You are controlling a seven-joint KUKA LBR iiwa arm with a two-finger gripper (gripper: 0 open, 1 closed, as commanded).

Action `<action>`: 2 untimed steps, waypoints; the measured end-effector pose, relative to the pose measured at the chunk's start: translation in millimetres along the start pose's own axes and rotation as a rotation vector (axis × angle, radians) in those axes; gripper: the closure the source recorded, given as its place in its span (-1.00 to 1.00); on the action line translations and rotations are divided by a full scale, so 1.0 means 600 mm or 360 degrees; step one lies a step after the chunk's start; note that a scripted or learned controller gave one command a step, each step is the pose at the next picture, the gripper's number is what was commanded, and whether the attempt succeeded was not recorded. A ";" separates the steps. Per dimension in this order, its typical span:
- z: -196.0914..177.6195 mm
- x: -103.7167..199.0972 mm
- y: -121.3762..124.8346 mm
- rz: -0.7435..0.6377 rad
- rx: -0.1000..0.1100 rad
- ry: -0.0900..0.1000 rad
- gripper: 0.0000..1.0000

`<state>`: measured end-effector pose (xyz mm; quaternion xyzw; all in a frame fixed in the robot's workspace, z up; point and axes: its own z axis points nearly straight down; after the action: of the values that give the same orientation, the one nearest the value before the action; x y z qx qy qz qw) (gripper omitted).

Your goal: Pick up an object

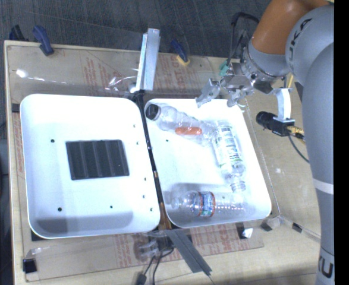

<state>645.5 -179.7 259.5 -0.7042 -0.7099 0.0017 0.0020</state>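
Bottle (198,202) lies crosswise along the right bin's (177,159) near wall; a second bottle (229,150) lies lengthwise beyond it, and a third (174,119), with an orange label, slants by the far left corner. Farthest, the pincer (222,94) hangs over the far rim, fingers spread and empty, the second bottle nearest below it
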 end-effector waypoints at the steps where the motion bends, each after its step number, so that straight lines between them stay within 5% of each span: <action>1: 0.063 0.078 -0.011 -0.0161 -0.0003 0.0001 -1.00; 2: 0.208 0.040 0.008 -0.0268 -0.0009 0.0001 -1.00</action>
<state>649.8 -155.9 134.7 -0.6420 -0.7667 -0.0006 0.0002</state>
